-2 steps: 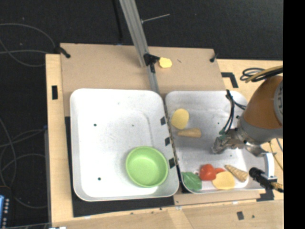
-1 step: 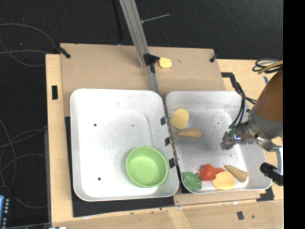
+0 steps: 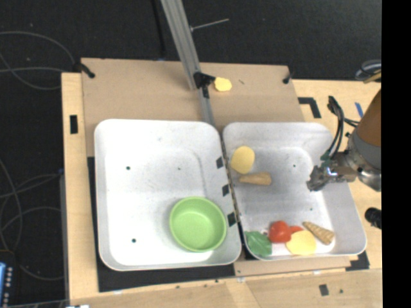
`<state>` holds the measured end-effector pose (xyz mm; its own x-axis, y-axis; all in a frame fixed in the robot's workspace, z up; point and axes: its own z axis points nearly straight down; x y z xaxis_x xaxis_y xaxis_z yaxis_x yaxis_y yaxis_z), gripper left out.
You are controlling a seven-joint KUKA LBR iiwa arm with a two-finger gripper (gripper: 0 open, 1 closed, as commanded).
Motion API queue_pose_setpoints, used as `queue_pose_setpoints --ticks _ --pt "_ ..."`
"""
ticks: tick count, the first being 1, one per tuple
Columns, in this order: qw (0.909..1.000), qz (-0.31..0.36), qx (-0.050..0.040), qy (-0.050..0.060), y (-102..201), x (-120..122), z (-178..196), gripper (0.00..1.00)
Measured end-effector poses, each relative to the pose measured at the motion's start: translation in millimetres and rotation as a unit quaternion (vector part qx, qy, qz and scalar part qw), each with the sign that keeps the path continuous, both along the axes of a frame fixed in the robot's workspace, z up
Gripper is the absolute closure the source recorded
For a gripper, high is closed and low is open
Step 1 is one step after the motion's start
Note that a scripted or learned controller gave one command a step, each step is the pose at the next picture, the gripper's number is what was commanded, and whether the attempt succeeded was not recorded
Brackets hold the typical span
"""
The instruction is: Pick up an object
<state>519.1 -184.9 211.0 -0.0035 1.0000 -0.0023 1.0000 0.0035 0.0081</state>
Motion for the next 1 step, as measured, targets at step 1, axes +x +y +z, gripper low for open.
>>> queue_pose_setpoints --ticks 1 --pt "1.0 0.002 0.0018 0.003 54.8 5.6 -4.0 1.0"
